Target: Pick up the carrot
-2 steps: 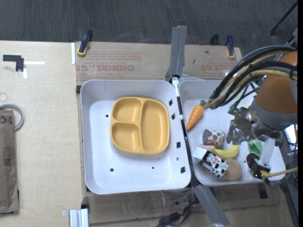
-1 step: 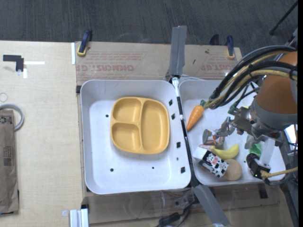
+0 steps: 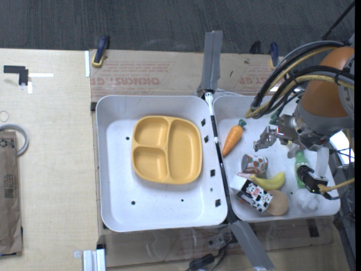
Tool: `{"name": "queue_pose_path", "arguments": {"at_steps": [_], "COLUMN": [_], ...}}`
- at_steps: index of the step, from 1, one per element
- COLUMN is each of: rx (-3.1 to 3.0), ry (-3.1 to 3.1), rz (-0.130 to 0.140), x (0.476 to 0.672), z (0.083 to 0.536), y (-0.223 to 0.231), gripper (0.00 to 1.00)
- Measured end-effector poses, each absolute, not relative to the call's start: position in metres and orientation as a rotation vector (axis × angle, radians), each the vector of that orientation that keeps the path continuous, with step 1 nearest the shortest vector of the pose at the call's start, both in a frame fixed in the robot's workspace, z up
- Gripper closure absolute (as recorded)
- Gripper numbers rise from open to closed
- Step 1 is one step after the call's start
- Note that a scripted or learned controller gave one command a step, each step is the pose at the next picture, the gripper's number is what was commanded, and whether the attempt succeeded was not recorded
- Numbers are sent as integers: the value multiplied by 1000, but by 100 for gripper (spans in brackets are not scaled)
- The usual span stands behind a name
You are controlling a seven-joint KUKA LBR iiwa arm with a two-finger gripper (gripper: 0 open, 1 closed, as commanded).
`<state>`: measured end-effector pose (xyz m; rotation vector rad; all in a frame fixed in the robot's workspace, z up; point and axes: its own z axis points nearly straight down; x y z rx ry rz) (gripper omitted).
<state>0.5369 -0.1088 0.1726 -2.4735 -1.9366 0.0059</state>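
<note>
The carrot (image 3: 232, 139), orange with a green top, lies tilted in the right bin (image 3: 237, 105), close to its left wall. My gripper (image 3: 277, 142) hangs over the middle of that bin, a short way to the right of the carrot and apart from it. Its fingers (image 3: 262, 143) stand open, with bare bin floor showing between them. The grey arm with its orange band (image 3: 323, 95) reaches in from the right.
Just below the gripper sit a small printed can (image 3: 255, 164), a banana (image 3: 271, 181), a cow-patterned carton (image 3: 252, 194) and a tan round thing (image 3: 278, 204). A green bottle (image 3: 303, 169) lies at the right. The left bin (image 3: 113, 168) holds a yellow divided plate (image 3: 167, 149).
</note>
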Motion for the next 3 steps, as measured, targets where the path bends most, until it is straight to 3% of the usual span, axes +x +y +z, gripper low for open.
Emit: {"name": "queue_pose_path", "arguments": {"at_steps": [1,2,3], "rx": [-2297,-2372,-2275], "ry": [-2144,-2057,-2166], "rz": [4,6,4], "x": [593,506,516], "z": [107,191,191], "y": [-98,-91,-66], "gripper": [0,0,0]}}
